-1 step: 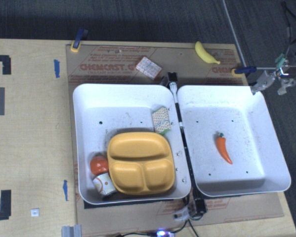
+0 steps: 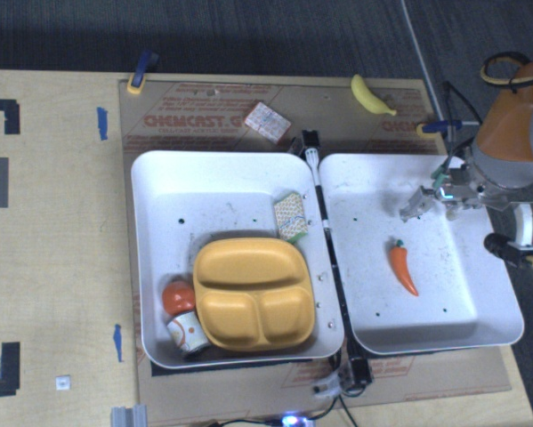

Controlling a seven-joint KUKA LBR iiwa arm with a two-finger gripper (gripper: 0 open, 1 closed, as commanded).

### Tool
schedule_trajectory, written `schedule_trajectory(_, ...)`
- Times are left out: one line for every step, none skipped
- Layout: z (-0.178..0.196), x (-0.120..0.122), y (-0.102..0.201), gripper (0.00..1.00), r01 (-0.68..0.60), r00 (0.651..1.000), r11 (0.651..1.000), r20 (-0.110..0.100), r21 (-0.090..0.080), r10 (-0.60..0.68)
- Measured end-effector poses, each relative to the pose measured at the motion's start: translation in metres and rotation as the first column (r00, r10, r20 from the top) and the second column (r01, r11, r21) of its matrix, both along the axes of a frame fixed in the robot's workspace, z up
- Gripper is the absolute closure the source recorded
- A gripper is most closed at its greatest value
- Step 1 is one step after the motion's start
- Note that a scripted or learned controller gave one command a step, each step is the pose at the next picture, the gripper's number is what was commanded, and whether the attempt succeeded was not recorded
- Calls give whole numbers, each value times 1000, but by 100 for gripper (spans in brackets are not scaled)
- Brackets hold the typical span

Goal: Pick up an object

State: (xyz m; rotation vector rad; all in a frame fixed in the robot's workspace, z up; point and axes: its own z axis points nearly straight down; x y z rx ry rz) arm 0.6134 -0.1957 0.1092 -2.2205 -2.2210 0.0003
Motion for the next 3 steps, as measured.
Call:
schedule_trajectory(-24,-54,44,0,0,1000,1000,2,-1,0)
schedule_trajectory(-13,-53,43,100,1,1000,1000,6,-2,-1)
schedule_trajectory(76,-69,121,100,-2,1000,1000,3,0,2)
